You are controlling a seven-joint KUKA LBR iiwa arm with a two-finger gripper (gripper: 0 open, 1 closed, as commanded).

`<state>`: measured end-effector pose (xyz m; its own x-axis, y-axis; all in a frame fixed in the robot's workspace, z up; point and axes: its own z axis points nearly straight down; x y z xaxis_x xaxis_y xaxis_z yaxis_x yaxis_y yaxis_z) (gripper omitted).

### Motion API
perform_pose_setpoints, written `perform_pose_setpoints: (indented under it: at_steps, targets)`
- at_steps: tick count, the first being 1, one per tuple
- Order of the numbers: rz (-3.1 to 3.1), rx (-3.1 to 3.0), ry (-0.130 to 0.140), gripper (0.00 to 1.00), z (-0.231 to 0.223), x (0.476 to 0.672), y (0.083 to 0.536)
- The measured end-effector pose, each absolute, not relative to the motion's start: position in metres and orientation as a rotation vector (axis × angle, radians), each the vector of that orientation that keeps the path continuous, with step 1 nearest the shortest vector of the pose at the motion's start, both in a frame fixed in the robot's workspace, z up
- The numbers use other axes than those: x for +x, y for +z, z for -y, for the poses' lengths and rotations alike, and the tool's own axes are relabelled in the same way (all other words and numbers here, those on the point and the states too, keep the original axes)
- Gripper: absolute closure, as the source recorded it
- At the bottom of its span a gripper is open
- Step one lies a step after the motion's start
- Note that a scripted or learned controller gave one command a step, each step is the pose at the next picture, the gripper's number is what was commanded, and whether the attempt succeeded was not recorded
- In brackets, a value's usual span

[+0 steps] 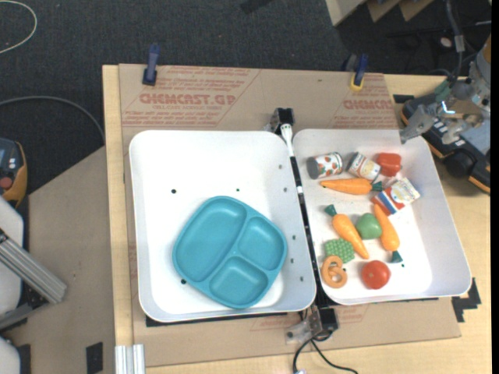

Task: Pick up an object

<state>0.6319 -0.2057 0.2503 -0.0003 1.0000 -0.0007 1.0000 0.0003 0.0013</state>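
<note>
While the arm sits back at the right edge of the view, the claw point(425, 119) hangs just outside the far right corner of the right bin point(444, 248), over the worktop point(234, 96) and not over any item. Cannot tell how far open it is at this size and angle; nothing visible in it.

Left bin point(148, 209): one teal divided plate point(230, 249), lying flat, toward the near side. Probably a drop target, kept apart from the clutter.

Right bin: all candidate objects, loosely clustered toward the middle.
- Far row: small can point(327, 164), a second small container point(362, 164) just beside it, red pepper point(388, 163).
- Below these: a carrot point(346, 185) lying crosswise, and a small carton point(394, 195).
- Middle: a second carrot point(349, 234), a green pepper point(369, 226), a third orange piece point(387, 232), close together, some touching.
- Near side: green textured piece point(339, 248), orange ring point(334, 273), tomato point(376, 274).

Judgement: no pick begun. The red pepper and carton are nearest the claw. The tomato stands a little apart from its neighbours, so there is room for the fingers either side; round, though, so it may roll. The middle group is crowded and risks a double contact.
</note>
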Motion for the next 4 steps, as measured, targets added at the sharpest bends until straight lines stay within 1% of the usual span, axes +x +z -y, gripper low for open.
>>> perform_pose_setpoints:
  at_steps: [1,2,3,4]
  targets:
    - [-2.229,2.233,-0.010,0.00,0.212,0.614,0.093]
    - [-2.260,2.237,-0.066,0.00,0.167,0.656,0.077]
    - [-2.249,2.252,-0.057,1.00,0.168,0.655,0.088]
    - [-2.248,2.248,-0.057,1.00,0.168,0.655,0.099]
